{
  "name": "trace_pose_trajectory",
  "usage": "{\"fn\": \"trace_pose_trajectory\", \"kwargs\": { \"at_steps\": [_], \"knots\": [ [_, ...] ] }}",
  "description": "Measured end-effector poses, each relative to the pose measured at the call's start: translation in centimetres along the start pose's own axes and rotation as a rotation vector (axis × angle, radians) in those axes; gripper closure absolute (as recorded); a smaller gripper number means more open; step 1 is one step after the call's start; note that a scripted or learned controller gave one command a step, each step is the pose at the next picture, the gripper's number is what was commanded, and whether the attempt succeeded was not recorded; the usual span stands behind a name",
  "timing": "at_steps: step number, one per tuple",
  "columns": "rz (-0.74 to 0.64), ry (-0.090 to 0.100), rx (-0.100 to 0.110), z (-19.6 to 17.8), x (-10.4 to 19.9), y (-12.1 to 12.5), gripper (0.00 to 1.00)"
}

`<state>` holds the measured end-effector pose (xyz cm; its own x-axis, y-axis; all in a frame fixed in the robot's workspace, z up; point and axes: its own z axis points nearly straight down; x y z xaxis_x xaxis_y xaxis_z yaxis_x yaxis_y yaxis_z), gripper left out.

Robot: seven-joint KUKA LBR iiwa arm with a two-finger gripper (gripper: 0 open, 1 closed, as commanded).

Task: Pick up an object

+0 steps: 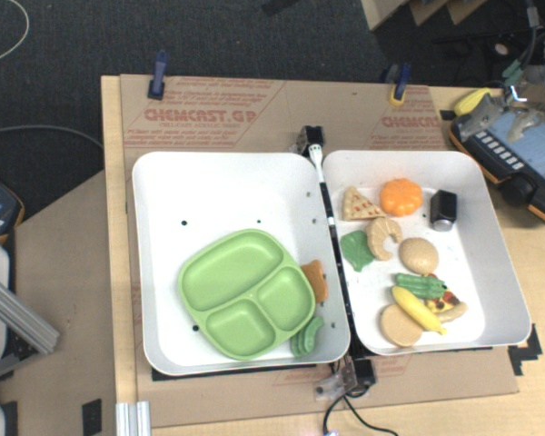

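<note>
The banana [420, 309] is the likeliest pick: it lies in the right bin [504, 271], toward that bin's near edge, well apart from the divider [327, 212] between the two bins. Its long axis runs at a slant, from the upper left end near the divider down to the lower right end, which points toward the bin's near right corner. A green pod [421, 286] lies touching its upper side, a tan round [401, 326] touches its lower side, and a pizza slice [450, 305] sits just beside its right end. Farther from the banana, toward the bin's far wall, are an orange [401, 197] and a black block [443, 209]. Across the divider, the left bin [163, 198] holds a green tray [246, 292]. I cannot tell the state of the fingers, or which way the banana lies from them; a grasp would best close across its short axis.
</note>
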<state>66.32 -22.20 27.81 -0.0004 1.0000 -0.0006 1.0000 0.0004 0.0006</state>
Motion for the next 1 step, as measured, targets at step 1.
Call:
{"fn": "trace_pose_trajectory", "kwargs": {
  "at_steps": [1],
  "knots": [
    [-0.001, 0.005, 0.012, 15.83, 1.94, 0.05, 0.0]
  ]
}}
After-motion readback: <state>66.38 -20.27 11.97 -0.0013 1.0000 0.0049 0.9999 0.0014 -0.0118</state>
